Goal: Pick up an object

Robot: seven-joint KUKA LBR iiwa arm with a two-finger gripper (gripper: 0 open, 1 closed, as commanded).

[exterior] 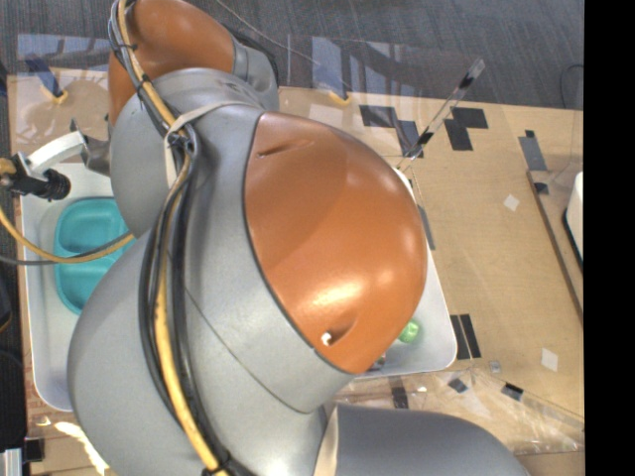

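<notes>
Big grey arm with its glossy orange band [337, 256] hogs the shot, so can't tell what the tool's doing. Small green object [409, 332] peeks out at its lower right edge, inside a shallow white bin [442, 340]. Teal plastic dish [84, 246] sits in the left white bin [35, 315]. Tan cardboard-looking counter [496, 236], dark carpet [298, 3] beyond.
</notes>
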